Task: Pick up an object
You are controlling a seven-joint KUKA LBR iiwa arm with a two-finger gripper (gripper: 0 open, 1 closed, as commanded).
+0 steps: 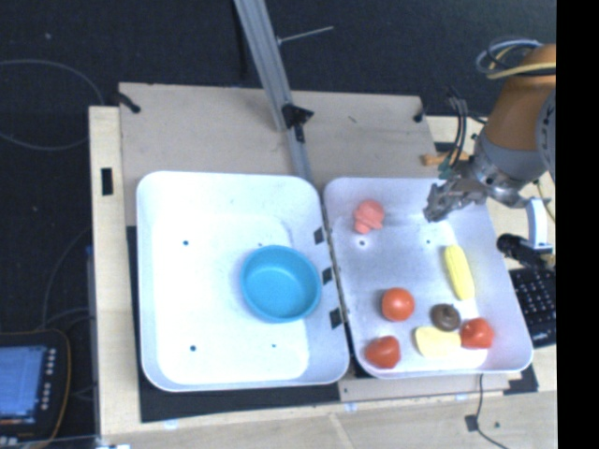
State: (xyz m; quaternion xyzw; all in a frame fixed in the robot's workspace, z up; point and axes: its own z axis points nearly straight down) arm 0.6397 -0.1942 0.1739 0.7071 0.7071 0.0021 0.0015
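Observation:
The right bin (393, 199) holds a pink lumpy object (369, 216) near its back left, a yellow corn-like piece (458, 271), a red tomato (398, 304), a second red piece (382, 351) at the front, a dark brown ball (445, 317), a pale yellow piece (436, 342) and another red piece (477, 333). My gripper (440, 206) hangs over the back right of this bin, above and behind the yellow piece, with nothing visible between its fingers.
The left bin (178, 204) carries a blue bowl (279, 282). A grey metal pole (267, 64) slants down to the bins' shared edge. A black keyboard (538, 302) lies at the right of the bench.

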